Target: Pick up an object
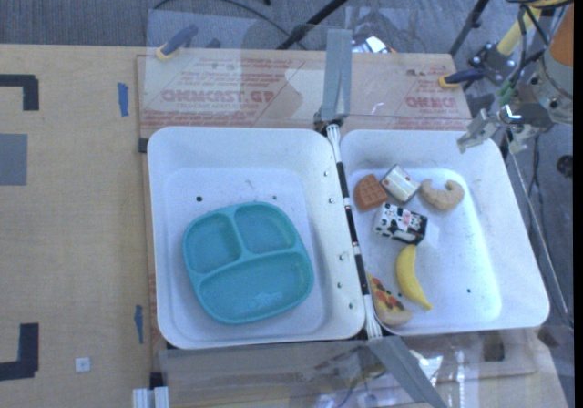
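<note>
The right bin [483,251] holds several small objects. Along its far side sit a brown waffle-like piece [369,190], a small white box [399,183] and a beige curved pastry [442,194]. A black-and-white spotted block [401,223] lies below them. A yellow banana [412,277] lies nearer the front, with a red-and-tan toy food piece [390,302] in the front left corner. My gripper [487,124] hangs over the bin's far right corner, up and to the right of the pastry and apart from every object.
The left bin [173,169] holds a teal divided plate [248,260]. A raised divider [346,224] separates the two bins. Clear plastic sheets stand behind the bins, and cables and tripod legs crowd the upper right.
</note>
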`<state>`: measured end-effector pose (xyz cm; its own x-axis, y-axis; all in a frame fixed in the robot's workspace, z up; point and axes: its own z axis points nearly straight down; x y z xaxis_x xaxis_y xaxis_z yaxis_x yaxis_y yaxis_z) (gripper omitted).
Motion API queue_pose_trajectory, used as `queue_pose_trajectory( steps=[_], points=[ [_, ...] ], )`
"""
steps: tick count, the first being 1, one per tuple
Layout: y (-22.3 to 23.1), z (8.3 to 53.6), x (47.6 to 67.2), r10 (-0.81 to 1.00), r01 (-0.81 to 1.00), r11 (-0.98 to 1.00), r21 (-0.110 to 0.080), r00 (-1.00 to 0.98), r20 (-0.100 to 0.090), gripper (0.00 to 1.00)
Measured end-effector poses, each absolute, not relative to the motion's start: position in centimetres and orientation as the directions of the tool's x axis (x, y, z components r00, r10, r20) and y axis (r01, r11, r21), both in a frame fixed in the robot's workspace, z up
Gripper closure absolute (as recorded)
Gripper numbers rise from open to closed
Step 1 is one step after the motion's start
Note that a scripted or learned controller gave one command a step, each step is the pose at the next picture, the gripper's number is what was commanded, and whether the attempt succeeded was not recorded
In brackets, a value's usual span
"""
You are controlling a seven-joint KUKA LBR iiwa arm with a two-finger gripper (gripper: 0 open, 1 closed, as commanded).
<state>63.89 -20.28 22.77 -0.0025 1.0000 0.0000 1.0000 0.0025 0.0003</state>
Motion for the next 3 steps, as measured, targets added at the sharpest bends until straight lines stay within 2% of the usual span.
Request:
queue_pose_trajectory(
  steps=[1,2,3],
  points=[
    [-14.4,8.6,63.5,1.000,1.000,0.015,0.005,-0.015,-0.001,0.00],
    [-10.2,8.7,58.2,1.000,1.000,0.029,0.003,-0.029,0.001,0.00],
    [-10.4,8.3,64.8,0.991,0.987,0.133,-0.090,-0.132,0.012,0.00]
  ],
)
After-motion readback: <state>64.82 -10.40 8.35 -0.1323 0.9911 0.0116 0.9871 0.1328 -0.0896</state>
